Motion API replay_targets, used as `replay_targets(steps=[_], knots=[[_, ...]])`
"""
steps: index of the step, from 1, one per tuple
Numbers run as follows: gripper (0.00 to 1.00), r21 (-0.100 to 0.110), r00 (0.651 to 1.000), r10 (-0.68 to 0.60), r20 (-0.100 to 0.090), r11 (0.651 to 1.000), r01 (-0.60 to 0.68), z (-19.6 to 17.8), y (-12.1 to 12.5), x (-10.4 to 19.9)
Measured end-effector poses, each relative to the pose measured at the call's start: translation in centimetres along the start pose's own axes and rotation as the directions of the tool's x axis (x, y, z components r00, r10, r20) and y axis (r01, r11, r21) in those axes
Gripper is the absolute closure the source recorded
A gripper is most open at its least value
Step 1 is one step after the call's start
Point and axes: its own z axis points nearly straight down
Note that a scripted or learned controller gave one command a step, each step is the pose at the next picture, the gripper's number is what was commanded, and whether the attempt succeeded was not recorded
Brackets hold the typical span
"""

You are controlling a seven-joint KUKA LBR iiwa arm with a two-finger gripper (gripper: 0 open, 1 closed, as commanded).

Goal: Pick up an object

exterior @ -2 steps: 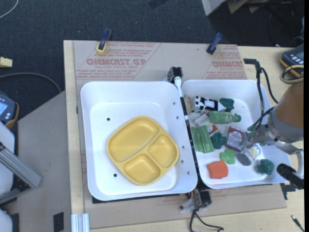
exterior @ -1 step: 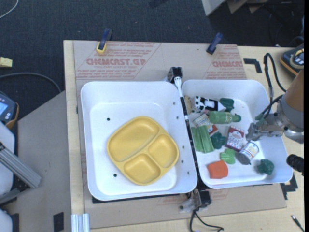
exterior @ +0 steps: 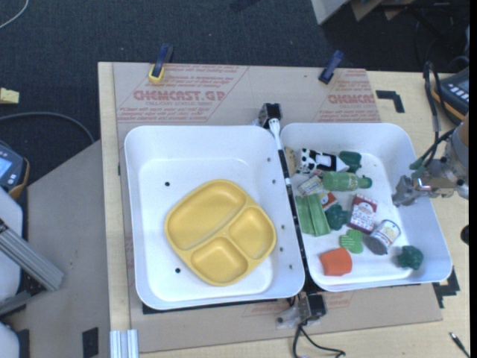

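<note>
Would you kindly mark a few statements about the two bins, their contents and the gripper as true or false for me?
1. The yellow divided tray lies in the left bin. True.
2. The orange block lies in the left bin. False: it lies in the right bin, near its front edge.
3. The gripper is at the right bin's right side. True.
4. The tray has five compartments. False: it has three.
5. The black-and-white cow toy lies toward the back of the right bin. True.
</note>
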Motion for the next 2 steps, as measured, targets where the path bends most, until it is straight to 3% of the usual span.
replay_targets(steps=[2], knots=[[1.00,0.011,1.000,-0.004,-0.007,1.000,0.004,1.4,-1.5,10.2]])
